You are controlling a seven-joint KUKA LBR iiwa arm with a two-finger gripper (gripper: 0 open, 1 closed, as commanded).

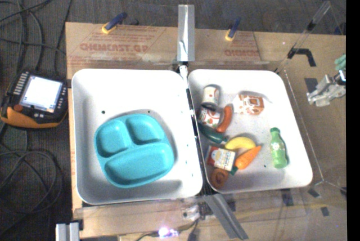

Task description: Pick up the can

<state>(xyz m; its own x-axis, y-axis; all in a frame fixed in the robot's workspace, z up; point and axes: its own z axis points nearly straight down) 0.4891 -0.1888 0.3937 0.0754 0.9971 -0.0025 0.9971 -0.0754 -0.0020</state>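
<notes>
A small pale can point(210, 93) stands near the back left corner of the right bin point(292, 121). Just in front of it lies a second can-like item with a red and white label point(209, 115). My gripper point(324, 92) hangs at the far right, outside the right bin's right wall and well away from the can. It looks small and pale against the bench, and nothing shows in it.
Around the can lie a sausage point(226, 117), a dark green item point(212, 134), a banana point(241, 143), a carrot point(247, 157), a red box point(222, 159), a green bottle point(277, 148) and a packet point(251, 103). The left bin point(84, 121) holds a blue divided plate point(135, 147).
</notes>
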